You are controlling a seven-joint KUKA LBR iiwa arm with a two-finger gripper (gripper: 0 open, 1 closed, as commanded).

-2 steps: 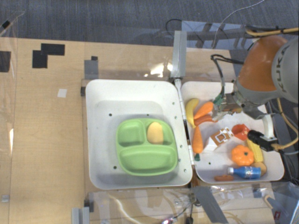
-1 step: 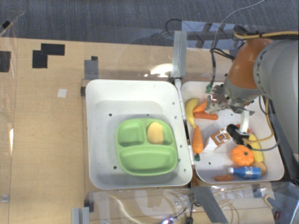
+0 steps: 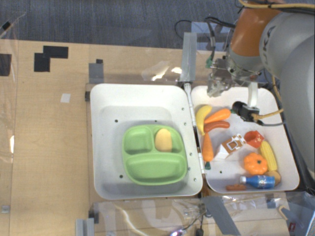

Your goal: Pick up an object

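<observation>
Two bins [image 3: 106, 132], one divided green tray [image 3: 155, 168]

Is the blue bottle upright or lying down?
Lying down. The bottle rests on its side along the right bin's near wall, below the pumpkin.

Left bin [image 3: 103, 132] holds a divided tray [image 3: 147, 168], with a lemon [image 3: 164, 140] in its one-o'clock compartment. In the right bin [image 3: 285, 181], banana [image 3: 202, 117], sausage [image 3: 216, 126] and carrot [image 3: 207, 148] crowd nine o'clock; pumpkin [image 3: 255, 163], corn [image 3: 268, 155] and bottle [image 3: 258, 182] sit at five. Gripper [image 3: 216, 88] hangs at eleven.
</observation>
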